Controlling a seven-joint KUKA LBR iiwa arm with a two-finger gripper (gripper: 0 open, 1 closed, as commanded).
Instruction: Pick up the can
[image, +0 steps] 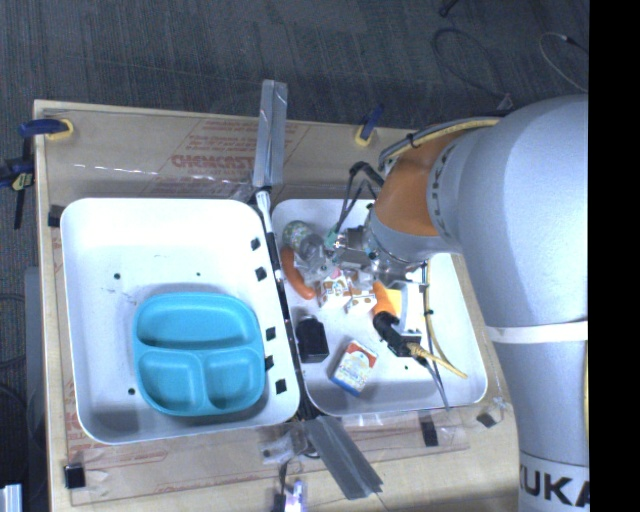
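The can (296, 237), silvery with a greenish top, stands in the far left corner of the right bin (455, 300). My gripper (322, 262) is low in that bin, just right of the can and close against it. The grey arm with its orange band (405, 195) comes in from the right and hides the bin's far right part. An orange carrot-shaped piece (292, 277) lies just in front of the can, along the bin's left wall.
A black block (312, 339) and a small blue, white and orange box (353, 366) lie near the right bin's front. An orange item (386, 298) sits under the wrist. The left bin (100, 250) holds a blue divided tray (198, 353).
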